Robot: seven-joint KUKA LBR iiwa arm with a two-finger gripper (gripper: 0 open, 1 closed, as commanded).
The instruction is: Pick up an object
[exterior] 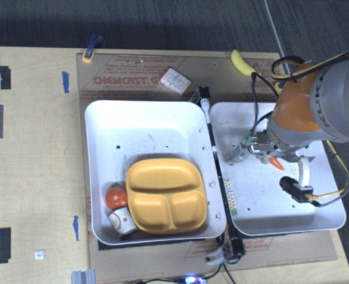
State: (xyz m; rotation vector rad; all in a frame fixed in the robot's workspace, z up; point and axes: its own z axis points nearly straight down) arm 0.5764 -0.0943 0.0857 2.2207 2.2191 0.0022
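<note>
From my remote station I watch the grey KUKA arm [322, 99] reach in from the right and hang low over the right bin [263, 209], its orange band sitting just above the wrist. The gripper [263, 149] points down toward the bin floor near the bin's middle, with cabling looped around it. A small orange-red object [276, 163] pokes out just beneath the wrist hardware; I cannot tell whether it lies loose on the bin floor or sits between the fingers, and I cannot tell how the jaws stand, since the wrist body hides them from this slant.

In the left bin [103, 135] the likely candidates for a pick lie well apart from the gripper: a yellow compartment tray [165, 194] turned face up toward the near side, an orange ball [115, 197] touching its left edge, and a small white-and-orange cylinder [122, 220] just below the ball, wedged against the tray's corner. A black divider strip [213, 152] runs between the two bins.

My judgement: the pick is not yet shown as done. Nothing is visibly lifted clear of either bin. The arm looks to be at the grasping stage over the right bin, low and committed. What is left, as far as I can see, is a confirmed closure on an object and a lift clear of the bin.
</note>
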